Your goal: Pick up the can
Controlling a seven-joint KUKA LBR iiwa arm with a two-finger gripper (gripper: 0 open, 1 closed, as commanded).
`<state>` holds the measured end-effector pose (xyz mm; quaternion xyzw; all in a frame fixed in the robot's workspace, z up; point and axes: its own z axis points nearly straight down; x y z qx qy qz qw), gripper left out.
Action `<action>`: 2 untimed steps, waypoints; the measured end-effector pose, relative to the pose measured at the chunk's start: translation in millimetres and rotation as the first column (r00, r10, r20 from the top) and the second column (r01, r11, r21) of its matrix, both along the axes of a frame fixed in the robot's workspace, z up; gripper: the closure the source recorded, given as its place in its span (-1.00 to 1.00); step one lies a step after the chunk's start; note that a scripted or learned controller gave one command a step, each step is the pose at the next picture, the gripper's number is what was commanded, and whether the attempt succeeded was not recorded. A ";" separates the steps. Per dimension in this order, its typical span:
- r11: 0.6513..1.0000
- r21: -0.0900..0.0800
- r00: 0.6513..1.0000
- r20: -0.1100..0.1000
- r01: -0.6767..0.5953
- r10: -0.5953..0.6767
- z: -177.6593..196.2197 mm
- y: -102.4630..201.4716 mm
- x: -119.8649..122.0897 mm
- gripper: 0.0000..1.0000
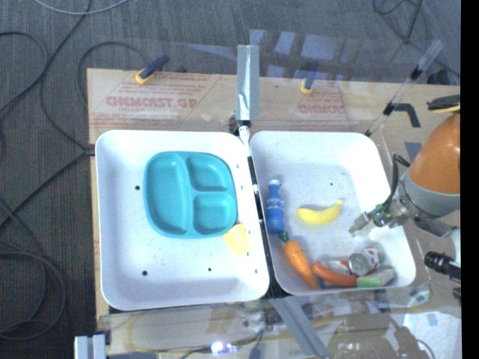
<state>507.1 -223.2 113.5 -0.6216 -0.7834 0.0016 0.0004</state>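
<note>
The can is small, with a silvery round end facing up. It lies near the front right corner of the right bin, among other items. My gripper hangs over the right side of that bin, a little behind the can and apart from it. I see nothing held in it. The grey arm with its orange band comes in from the right, over the bin's right wall.
Beside the can lie an orange-red carrot-like piece, a green piece and an orange carrot. A yellow banana and a blue bottle sit further left. The left bin holds a teal divided plate and a yellow piece.
</note>
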 end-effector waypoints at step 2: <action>0.988 -0.007 0.988 0.017 -0.154 0.154 -21.7 4.3 31.4 1.00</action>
